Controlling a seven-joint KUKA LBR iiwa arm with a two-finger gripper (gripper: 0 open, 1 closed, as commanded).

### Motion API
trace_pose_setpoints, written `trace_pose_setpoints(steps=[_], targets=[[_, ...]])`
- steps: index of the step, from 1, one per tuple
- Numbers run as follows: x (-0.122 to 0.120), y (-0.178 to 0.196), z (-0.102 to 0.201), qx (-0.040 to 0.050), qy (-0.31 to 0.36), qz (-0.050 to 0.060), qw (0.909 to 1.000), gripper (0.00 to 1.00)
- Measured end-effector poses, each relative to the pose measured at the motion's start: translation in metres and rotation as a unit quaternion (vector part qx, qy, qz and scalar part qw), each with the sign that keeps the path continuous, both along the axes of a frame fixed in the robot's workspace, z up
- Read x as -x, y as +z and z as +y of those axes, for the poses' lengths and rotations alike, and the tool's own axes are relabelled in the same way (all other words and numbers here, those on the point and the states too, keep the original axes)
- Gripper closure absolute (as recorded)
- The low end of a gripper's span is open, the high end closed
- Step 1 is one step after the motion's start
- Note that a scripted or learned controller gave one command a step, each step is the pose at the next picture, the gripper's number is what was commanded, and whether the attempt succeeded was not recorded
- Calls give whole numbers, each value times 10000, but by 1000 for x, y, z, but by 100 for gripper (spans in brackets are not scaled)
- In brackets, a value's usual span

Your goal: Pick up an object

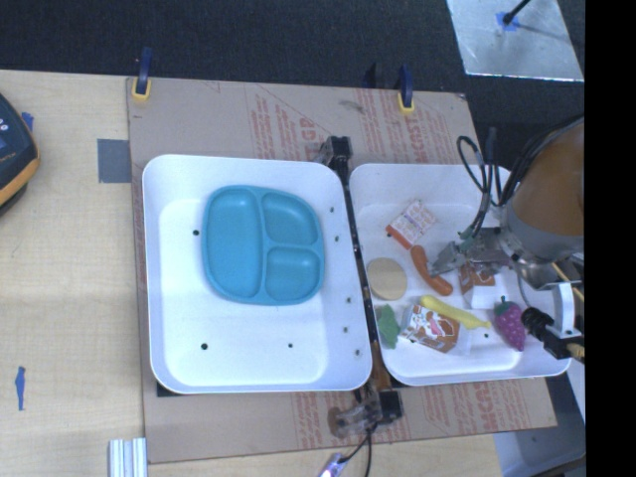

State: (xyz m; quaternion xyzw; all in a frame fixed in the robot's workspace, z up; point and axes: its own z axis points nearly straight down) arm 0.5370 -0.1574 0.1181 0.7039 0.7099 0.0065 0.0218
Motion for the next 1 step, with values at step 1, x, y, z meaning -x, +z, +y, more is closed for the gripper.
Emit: trace_pose_setpoints(steps=[1], targets=[[-34, -15, 44, -19, -33, 73, 10000, 0]])
